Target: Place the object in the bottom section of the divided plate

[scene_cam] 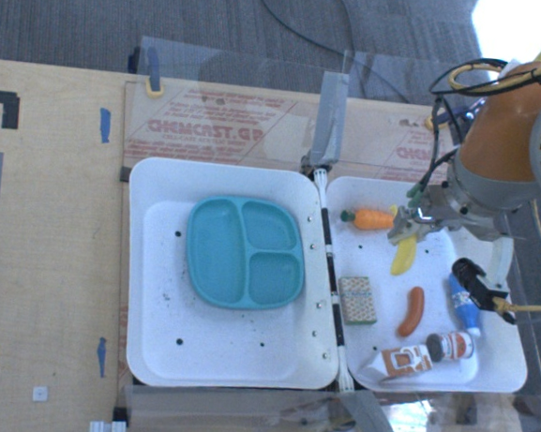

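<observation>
Yellow and slim, the banana (403,257) lies on the floor of the right bin (511,368), near its upper middle, and it is my best guess at the object to be moved, since the gripper (409,224) hangs right over its top end. Its long axis runs nearly up and down the view with a slight lean, the upper tip tucked under the gripper and the lower tip pointing toward the sausage (413,311). Just beside the upper tip lies a carrot (374,219), crosswise, green end to the left. Whether the fingers are spread or closed I cannot tell, for the wrist body hides them. To do the pick well, I judge the fingers should close across the banana's narrow width, nearer its middle than its tip, so it does not swing or slip, and should keep off the carrot. A sponge (358,300), a blue bottle (465,303), a small jar (451,347) and a tube (406,361) sit lower in the same bin, well clear. The teal divided plate (246,252) waits in the left bin (147,341); its lower right section looks like the target, so the carry must cross the rims between the bins.
</observation>
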{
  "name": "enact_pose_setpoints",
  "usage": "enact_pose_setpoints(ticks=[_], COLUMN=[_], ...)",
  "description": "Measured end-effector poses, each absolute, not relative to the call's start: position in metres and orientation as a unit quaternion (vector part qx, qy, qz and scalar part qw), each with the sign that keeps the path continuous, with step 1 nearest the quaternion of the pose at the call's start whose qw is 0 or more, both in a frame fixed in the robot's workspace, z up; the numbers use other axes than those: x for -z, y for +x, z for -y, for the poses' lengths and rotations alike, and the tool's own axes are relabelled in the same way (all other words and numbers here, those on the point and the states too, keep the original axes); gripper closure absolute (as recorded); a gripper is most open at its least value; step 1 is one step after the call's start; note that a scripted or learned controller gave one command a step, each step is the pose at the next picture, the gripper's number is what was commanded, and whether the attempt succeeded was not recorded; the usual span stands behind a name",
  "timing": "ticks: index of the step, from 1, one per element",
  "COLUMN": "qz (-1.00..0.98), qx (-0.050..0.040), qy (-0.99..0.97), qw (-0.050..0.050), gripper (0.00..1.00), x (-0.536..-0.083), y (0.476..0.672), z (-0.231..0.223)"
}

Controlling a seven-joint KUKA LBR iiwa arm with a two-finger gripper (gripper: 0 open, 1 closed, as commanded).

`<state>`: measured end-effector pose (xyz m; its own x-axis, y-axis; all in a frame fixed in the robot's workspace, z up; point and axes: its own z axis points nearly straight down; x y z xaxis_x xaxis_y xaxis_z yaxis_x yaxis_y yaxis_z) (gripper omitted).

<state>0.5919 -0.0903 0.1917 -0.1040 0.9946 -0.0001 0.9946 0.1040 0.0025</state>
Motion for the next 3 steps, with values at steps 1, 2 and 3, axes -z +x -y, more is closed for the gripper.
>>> enact_pose_setpoints(ticks=[1,2,3], qz=[-0.793,-0.882,-0.882], qx=[-0.0008,-0.0013,-0.0014], qy=[0.610,0.472,0.472], qw=[0.001,0.002,0.002], gripper=[1.00,1.00,0.00], x=[-0.185,-0.186,-0.186], y=[0.608,0.610,0.610], z=[0.001,-0.094,-0.094])
